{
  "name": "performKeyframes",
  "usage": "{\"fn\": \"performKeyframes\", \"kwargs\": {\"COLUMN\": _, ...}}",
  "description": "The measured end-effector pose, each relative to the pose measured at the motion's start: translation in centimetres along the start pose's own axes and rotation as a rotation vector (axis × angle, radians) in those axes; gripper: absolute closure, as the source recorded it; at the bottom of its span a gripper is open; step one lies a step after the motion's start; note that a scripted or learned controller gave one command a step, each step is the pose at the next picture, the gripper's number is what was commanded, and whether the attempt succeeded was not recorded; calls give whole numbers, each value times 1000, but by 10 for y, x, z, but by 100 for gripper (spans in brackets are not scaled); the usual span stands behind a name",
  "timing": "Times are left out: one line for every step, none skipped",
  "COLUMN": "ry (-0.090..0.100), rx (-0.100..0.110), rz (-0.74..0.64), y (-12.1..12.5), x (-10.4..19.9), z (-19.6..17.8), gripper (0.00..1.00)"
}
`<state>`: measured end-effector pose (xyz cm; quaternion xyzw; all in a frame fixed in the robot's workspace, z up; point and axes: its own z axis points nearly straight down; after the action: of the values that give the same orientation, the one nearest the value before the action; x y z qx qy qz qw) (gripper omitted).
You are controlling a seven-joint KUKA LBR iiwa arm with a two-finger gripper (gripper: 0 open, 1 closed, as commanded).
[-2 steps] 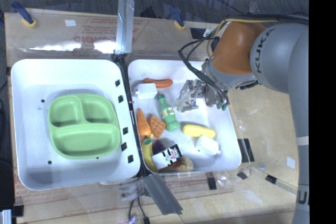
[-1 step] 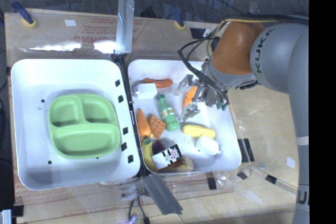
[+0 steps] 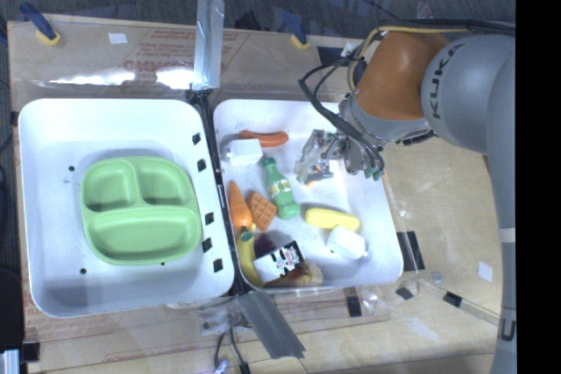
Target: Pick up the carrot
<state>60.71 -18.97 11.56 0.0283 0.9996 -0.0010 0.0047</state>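
Bench with 2 white bins; the carrot [image 3: 238, 206] lies lengthwise by the right bin's [image 3: 386, 223] left wall, left and below the gripper [image 3: 317, 160], can't tell its state

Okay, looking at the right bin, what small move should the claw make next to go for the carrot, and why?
Probably shift the claw toward the bin's left wall, then lower it. It sits in the upper middle of the right bin, while the carrot lies against the left wall, beside the waffle and apart from the claw. The green bottle lies between them, so staying high while crossing seems safer.
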Motion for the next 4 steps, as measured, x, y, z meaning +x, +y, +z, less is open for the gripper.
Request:
{"fn": "performKeyframes", "kwargs": {"ry": 0, "rx": 0, "rz": -1, "y": 0, "x": 0, "z": 0, "gripper": 0}}
{"fn": "performKeyframes", "kwargs": {"ry": -5, "rx": 1, "rz": -5, "y": 1, "x": -2, "z": -11, "gripper": 100}}
{"fn": "performKeyframes", "kwargs": {"ry": -5, "rx": 1, "rz": -6, "y": 1, "x": -2, "z": -11, "gripper": 0}}
{"fn": "performKeyframes", "kwargs": {"ry": -13, "rx": 3, "rz": -10, "y": 2, "x": -4, "z": -22, "gripper": 100}}
